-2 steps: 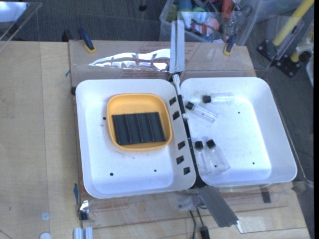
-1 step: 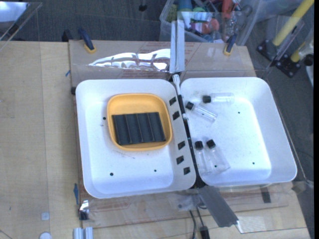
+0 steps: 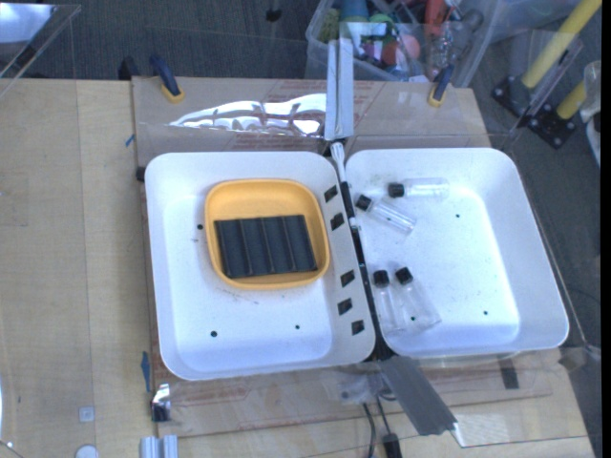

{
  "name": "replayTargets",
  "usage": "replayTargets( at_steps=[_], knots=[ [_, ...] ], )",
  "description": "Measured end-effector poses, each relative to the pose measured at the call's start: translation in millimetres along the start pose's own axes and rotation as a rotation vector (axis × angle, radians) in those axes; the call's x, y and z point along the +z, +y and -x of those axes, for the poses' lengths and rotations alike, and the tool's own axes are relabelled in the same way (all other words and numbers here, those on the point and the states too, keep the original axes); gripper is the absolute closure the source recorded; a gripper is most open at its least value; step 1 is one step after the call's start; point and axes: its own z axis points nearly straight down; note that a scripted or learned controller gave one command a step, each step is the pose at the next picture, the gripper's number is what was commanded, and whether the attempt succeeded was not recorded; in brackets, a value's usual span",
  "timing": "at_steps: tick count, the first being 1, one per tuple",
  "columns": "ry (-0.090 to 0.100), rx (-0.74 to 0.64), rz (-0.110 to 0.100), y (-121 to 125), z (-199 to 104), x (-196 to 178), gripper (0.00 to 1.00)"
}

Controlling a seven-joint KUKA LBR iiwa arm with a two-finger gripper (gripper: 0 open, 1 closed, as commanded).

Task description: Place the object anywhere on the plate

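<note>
From the camera view, four small clear vials with black caps lie in the right bin [image 3: 496, 246]: one vial [image 3: 417, 189] near the back, another [image 3: 385, 214] just below it, and a pair [image 3: 399, 297] toward the front. They look light, hard, slick and likely to roll, so gripping across the body beside the cap seems safest. The yellow plate [image 3: 267, 195] sits in the left bin [image 3: 181, 284], carrying a black ribbed insert [image 3: 264, 244]. The pincer's state cannot be told.
</note>
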Motion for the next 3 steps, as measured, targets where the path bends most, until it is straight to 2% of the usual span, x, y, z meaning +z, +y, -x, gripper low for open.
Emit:
replayTargets(
  at_steps=[1,2,3],
  knots=[
    [-0.003,-0.317,0.01,-1,0,105,1.0],
    [-0.002,-0.584,0.004,-1,6,25,1.0],
    [-0.002,-0.714,0.004,-1,10,9,1.0]
  ],
)
